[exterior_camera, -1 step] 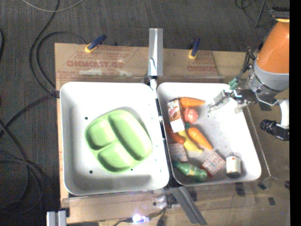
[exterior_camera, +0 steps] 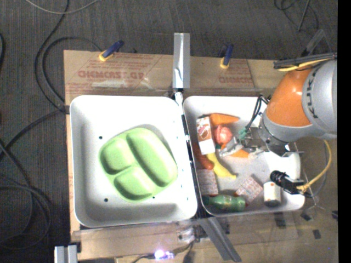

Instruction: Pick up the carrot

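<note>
Bins side by side on the bench, read from left to right. In the left bin (exterior_camera: 82, 147) we see a green divided plate (exterior_camera: 139, 163), its three compartments facing up. Against the near left wall of the right bin (exterior_camera: 290, 201) we note a small carton (exterior_camera: 204, 135), a red rounded item (exterior_camera: 223, 134), a yellow banana-like piece (exterior_camera: 224, 169), a patterned packet (exterior_camera: 208, 182) and a green bottle (exterior_camera: 226, 203) lying flat by the front wall. The carrot (exterior_camera: 224, 118) lies near the far wall, its long axis roughly across the bin, thick end toward the carton and tip pointing right, toward the arm. The gripper (exterior_camera: 237, 145) is low in the bin, nearer us than the carrot and beside the red item; an orange piece (exterior_camera: 240, 153) lies just under it. We cannot tell whether its fingers are apart or together.
</note>
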Robot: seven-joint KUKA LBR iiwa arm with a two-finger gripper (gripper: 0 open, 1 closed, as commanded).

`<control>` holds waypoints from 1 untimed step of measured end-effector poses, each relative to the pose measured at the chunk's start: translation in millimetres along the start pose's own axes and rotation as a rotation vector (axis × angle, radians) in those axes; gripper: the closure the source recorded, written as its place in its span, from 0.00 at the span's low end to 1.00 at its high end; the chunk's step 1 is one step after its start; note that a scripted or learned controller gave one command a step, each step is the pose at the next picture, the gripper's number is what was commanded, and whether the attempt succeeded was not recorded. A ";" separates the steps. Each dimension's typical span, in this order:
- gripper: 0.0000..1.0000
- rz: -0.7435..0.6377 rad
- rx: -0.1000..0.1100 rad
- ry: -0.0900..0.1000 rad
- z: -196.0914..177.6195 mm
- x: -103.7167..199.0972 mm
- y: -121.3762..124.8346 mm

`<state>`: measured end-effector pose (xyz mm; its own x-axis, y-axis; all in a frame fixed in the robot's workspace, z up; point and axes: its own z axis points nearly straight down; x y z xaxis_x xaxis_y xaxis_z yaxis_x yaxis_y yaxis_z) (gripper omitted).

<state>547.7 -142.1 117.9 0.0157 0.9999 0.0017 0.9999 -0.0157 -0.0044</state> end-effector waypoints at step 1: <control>0.00 0.013 -0.016 -0.009 27.1 18.3 -2.7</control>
<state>545.2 -123.7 90.9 0.0288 0.9996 -0.0070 0.9995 -0.0287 0.0116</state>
